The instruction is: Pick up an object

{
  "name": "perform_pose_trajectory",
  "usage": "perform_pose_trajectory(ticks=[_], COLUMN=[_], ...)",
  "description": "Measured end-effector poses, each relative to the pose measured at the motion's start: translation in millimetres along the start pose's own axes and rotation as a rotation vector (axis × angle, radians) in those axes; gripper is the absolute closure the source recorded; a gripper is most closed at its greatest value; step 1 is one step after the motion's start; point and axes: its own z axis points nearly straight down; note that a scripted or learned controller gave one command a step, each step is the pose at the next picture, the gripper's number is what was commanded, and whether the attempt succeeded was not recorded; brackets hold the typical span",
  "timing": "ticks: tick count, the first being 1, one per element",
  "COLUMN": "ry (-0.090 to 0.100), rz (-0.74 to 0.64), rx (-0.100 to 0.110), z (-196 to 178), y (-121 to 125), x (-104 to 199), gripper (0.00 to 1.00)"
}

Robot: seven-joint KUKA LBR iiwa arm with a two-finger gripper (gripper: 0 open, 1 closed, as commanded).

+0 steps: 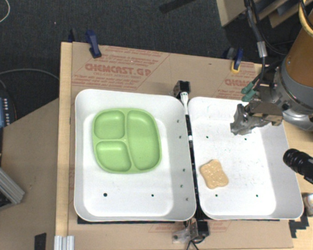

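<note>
Left bin (81, 186): holds a green divided plate (126, 140), three compartments, lying flat around the bin's middle, slightly toward the far side. Nothing on the plate that I can see.

Black clips at the seam between the bins, one at the far end (181, 88), one at the near end.

Right bin (269, 206): one tan cracker-like piece (214, 174), flat on the bin floor, in the near-left part, close to the seam wall but not touching it. Shape roughly squarish with rounded corners, a little longer along the left-far to right-near diagonal; hard to call a clear long axis.

Fingers (242, 125): hanging over the far part of the right bin, arm coming in from the right. They look close together and point down; nothing visible between them. Whether they are fully closed or slightly apart, cannot tell at this angle.

Key relation: the cracker lies nearer and slightly left of the fingers, apart from them with bare bin floor between. The plate is farther left, across the seam in the other bin, so the cracker is the closer candidate.

Judgement: grasp not begun. The next move likely needs travel toward the near side and a bit left, then a descent. The piece is thin and flat, so fingers could slide over it.
</note>
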Motion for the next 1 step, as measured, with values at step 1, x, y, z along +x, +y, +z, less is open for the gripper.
perform_pose_trajectory(ticks=[1], ry=[0.003], rz=[-0.008], rx=[0.002], z=[1.2], y=[-1.0], x=[79.9], gripper=[1.0])
